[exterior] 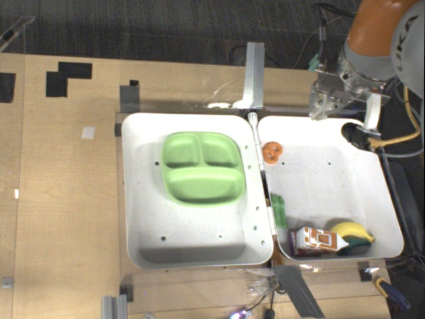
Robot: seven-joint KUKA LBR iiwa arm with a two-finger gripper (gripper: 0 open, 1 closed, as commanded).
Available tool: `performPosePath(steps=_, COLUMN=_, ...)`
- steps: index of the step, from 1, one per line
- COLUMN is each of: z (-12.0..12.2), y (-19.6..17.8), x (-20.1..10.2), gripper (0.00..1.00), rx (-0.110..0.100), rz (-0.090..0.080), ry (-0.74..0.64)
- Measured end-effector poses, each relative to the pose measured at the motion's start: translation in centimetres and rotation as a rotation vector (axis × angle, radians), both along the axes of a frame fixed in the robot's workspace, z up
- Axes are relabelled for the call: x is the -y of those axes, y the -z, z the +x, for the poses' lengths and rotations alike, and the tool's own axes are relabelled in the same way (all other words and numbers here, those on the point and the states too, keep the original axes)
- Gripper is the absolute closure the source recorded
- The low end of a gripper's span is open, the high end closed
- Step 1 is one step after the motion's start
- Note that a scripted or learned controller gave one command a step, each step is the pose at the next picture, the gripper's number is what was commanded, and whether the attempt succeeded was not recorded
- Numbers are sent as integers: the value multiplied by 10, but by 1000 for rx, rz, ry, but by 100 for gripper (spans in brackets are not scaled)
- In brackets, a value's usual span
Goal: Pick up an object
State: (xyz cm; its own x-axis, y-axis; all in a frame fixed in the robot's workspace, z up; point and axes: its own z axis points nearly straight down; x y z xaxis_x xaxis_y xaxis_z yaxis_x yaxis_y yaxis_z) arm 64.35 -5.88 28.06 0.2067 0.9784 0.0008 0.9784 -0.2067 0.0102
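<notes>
Nearest me, along the front wall of the right bin (pixel 392 241), I see a small brown carton (pixel 317 242) lying on its side, with a yellow banana (pixel 352 231) just beside it on the right; something dark sits under the banana's end, too small for me to name. A little further back, a slim green object (pixel 278 211) lies against the divider side of that bin. In the left bin (pixel 133 198) a green divided plate (pixel 202 167) with three compartments rests flat near the middle, well apart from everything in the other bin. Further back in the right bin, a small round orange object (pixel 271 152) sits close to the divider, near the far corner. Beyond that, the arm (pixel 378 25) comes in from my right with its orange band uppermost, and the gripper (pixel 330 102) hangs over the far rim of the right bin, well apart from the carton and banana and to the right of the orange object. Nothing is between its fingers that I can see; whether they stand wide or narrow I cannot tell from this angle.
</notes>
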Motion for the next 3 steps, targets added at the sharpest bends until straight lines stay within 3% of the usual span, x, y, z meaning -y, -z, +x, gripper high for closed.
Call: performPosePath(steps=3, z=4, y=-34, x=-5, gripper=100, rx=12, rz=-4, ry=-31)
